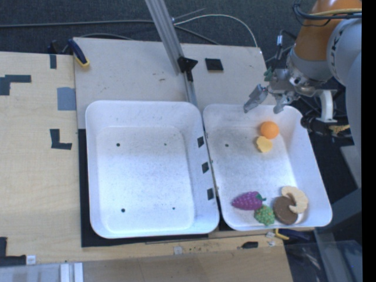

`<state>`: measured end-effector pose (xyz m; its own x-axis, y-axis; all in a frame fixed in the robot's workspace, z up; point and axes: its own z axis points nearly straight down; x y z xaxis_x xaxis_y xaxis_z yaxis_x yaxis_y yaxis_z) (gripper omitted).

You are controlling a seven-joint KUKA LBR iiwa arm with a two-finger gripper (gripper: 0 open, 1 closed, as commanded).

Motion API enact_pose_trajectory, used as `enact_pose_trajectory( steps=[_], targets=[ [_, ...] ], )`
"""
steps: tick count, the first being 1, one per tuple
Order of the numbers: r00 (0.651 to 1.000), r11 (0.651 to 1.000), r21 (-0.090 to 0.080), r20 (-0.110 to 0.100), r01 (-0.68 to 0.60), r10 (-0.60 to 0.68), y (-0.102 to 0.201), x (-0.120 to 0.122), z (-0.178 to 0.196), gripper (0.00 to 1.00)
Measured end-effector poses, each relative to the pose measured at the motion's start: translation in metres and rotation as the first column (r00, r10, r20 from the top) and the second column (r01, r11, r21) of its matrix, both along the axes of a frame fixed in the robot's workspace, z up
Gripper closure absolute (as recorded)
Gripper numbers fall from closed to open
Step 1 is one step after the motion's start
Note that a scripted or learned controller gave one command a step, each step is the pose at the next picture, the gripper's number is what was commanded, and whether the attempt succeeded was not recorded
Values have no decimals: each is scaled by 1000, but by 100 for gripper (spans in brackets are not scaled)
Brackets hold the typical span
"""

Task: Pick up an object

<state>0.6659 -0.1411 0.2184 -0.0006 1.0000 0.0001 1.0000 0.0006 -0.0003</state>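
Hand [267, 103] spread, nothing in it, above right white bin's [305, 157] far rim — round orange ball [269, 128] just below.

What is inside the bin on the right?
The right bin holds an orange ball touching a yellow piece, plus purple grapes, a green piece, a brown disc and a tan piece. The disc partly covers the tan piece.

Bench [35, 157] — two white bins [147, 122] side by side
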Motion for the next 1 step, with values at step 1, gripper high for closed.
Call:
enact_pose_trajectory(
  steps=[1],
  targets=[
    [1000, 1000, 1, -9, 0, 0, 3, 13, -116, 0]
  ],
)
